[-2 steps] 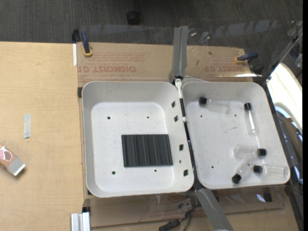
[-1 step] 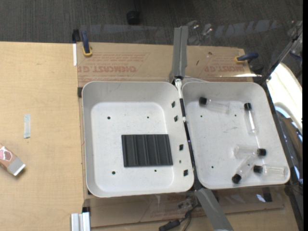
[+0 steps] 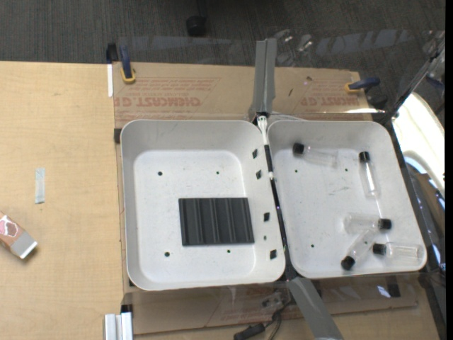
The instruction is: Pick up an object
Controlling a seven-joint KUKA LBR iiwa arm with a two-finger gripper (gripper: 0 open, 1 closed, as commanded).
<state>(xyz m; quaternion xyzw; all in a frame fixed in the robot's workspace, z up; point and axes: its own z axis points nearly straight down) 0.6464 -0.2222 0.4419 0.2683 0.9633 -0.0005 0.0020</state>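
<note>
Lying in the right bin [image 3: 396, 147] are five clear tubes with black caps, the loose things on offer for picking. One tube [image 3: 316, 155] rests slantwise in that bin's far-left part, its cap toward the far-left corner. A second tube [image 3: 368, 177] lies nearly lengthwise in the bin's far-right part, cap at its far end. The other three gather in the bin's near-right corner: a third tube [image 3: 364, 225] lies crosswise with its cap to the right, a fourth tube [image 3: 358, 251] slants just below it with its cap at the near-left end, and a fifth tube [image 3: 401, 250] lies against the near-right wall, its cap very close to the fourth tube's upper end. Whether the pincer is apart or together cannot be told. Left of the right bin, touching it along a shared edge, sits the left bin [image 3: 129, 190], holding a dark ribbed pad [image 3: 216, 220] flat on its floor. Beyond the right bin, brown cardboard [image 3: 170, 94] lies under both bins. Well to the left of the right bin, a wooden tabletop [image 3: 56, 133] carries a small grey strip [image 3: 39, 186] and a small block [image 3: 17, 236].
</note>
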